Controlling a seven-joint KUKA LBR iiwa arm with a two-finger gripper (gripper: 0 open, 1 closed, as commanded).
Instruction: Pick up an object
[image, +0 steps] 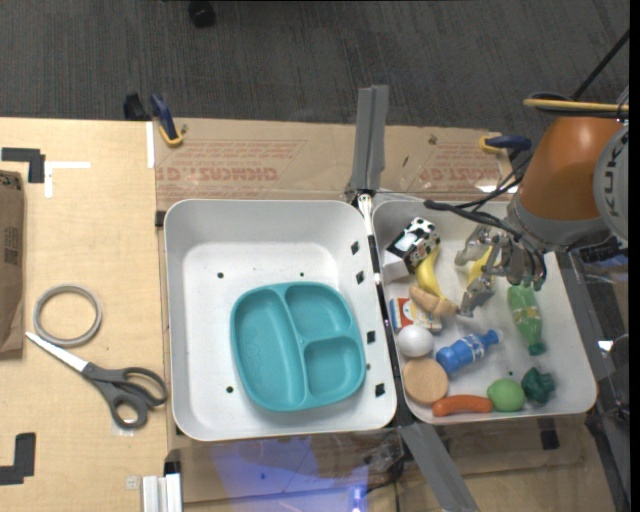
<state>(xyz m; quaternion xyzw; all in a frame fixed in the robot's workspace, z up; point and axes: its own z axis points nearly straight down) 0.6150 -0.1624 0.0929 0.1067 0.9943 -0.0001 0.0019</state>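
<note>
bench (90, 200) | two bins (190, 260); scissors (110, 380); tape roll (67, 314)

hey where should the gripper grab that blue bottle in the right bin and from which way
Probably across the blue bottle's fat middle, coming straight down. It lies on its side, slanting up to the right, so the fingers should close across its width. The white ball sits close at its lower-left end, so stay mid-body.

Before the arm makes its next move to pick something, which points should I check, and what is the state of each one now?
1. Gripper is over the right bin: ok.
2. An object is between its fingers: cannot tell.
3. Objects lie in reach below it, such as the banana and green bottle: ok.
4. Objects are crowded, blue bottle near the white ball: not ok.
5. Teal tray sits flat in the left bin: ok.
</note>
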